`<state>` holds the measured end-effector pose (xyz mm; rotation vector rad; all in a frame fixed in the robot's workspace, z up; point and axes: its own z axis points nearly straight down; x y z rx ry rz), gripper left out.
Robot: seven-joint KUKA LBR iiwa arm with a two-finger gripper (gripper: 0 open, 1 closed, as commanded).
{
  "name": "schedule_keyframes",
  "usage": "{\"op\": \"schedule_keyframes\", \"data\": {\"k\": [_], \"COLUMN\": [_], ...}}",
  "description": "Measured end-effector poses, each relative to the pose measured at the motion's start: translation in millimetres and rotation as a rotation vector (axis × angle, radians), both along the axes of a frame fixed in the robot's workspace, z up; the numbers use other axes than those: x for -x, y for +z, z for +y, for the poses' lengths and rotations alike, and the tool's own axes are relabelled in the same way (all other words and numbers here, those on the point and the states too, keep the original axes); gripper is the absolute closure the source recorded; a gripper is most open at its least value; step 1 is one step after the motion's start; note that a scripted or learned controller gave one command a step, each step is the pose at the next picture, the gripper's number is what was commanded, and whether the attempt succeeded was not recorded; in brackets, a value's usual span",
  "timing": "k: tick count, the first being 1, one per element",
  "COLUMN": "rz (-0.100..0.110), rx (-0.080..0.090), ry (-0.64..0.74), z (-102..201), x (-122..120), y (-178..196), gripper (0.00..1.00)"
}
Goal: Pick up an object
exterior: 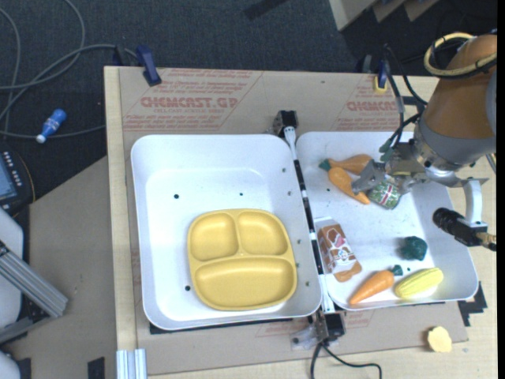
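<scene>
Gripper [384,181] is seen low in the right bin [454,287], with the grey, orange-banded arm [461,93] reaching in from the right. Two metal fingers [365,181] are spread around a small can [386,195] with a green and white label; whether they are pressed onto it cannot be told. The can is lying on its side directly under the gripper, its long axis running roughly left to right; its label writing is too small to be read. Just left of the gripper, two orange carrots [345,178] are lying side by side, their long axes slanted. Below and left of the gripper, a brown packet [338,252] is lying against the bin's left wall, its print unreadable. Further below, a third carrot [371,287] is pointed down-left, a yellow corn cob [419,282] is beside it, and a dark green lump [412,248] is just above the cob. Well to the left of the gripper, a yellow divided plate [240,258] is resting in the left bin [158,172]. On the board [189,101] beyond the bins, "CHEMCAST GP" is printed in red.
</scene>
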<state>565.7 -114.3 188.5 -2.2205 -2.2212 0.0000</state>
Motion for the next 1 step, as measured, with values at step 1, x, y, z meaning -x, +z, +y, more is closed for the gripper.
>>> {"op": "schedule_keyframes", "data": {"k": [1], "rz": [0.005], "rx": [-0.001], "ry": [0.003], "z": [21.1], "x": [-47.9], "y": [-110.4], "gripper": [0.00]}}
